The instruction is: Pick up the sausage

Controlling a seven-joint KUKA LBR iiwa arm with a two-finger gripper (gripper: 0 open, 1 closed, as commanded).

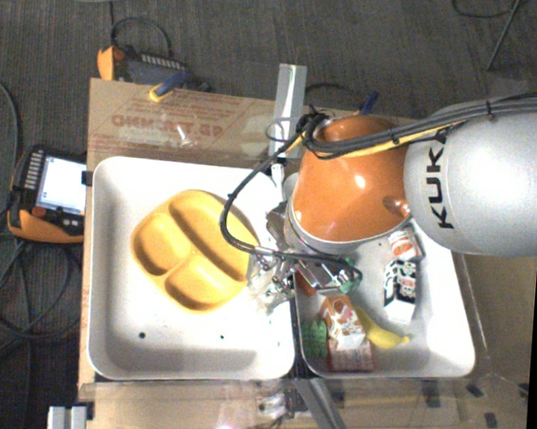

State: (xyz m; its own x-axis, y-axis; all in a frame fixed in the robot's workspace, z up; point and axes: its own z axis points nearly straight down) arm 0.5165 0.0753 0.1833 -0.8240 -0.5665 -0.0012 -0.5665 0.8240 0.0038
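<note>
Grey and orange, the KUKA arm (391, 186) comes in from the right and covers much of the right bin. Next in size are the 2 shallow white bins: the left bin (111, 335) and the right bin (457, 349), side by side with their inner walls touching. A yellow divided plate (192, 249) with 3 compartments lies tilted in the left bin, toward its right half. In the right bin, a black-and-white carton (402, 280) lies by the arm's wrist, a red-and-orange juice box (344, 331) sits near the front wall, a yellow banana (387, 337) rests just beside the juice box, and a small green item (314, 335) sits at its left. The gripper (277, 276) hangs over the seam between the bins, too cluttered with cables and metal to tell how it is set. The sausage cannot be made out.
</note>
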